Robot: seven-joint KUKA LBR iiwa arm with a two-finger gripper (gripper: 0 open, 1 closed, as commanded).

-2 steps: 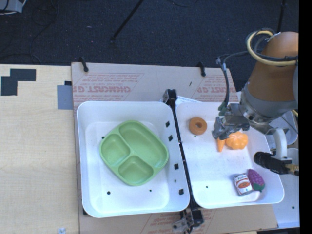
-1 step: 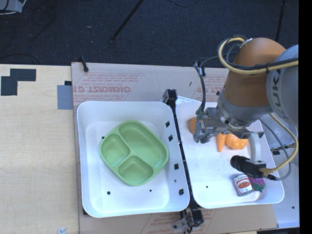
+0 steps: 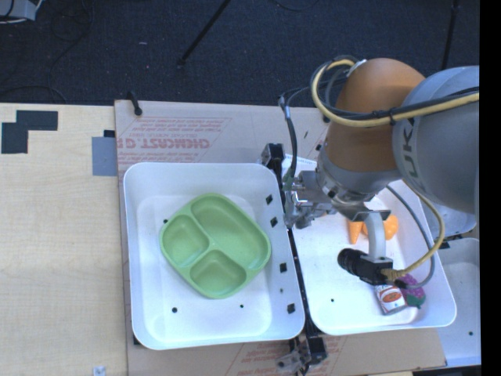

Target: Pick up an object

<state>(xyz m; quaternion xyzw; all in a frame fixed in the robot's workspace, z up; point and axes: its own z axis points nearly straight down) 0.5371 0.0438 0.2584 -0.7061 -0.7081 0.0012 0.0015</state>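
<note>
My gripper hangs low over the left side of the right bin, close to the wall between the two bins. The arm's orange band and grey body cover much of that bin. An orange object lies in the right bin just right of the wrist, partly hidden. Near the bin's front right corner a small red and white box lies next to a purple and green item. Nothing shows between the gripper's tips.
A green divided plate lies in the middle of the left bin. Both bins rest on a cardboard sheet on the wooden bench. Black clips sit along the wall between the bins.
</note>
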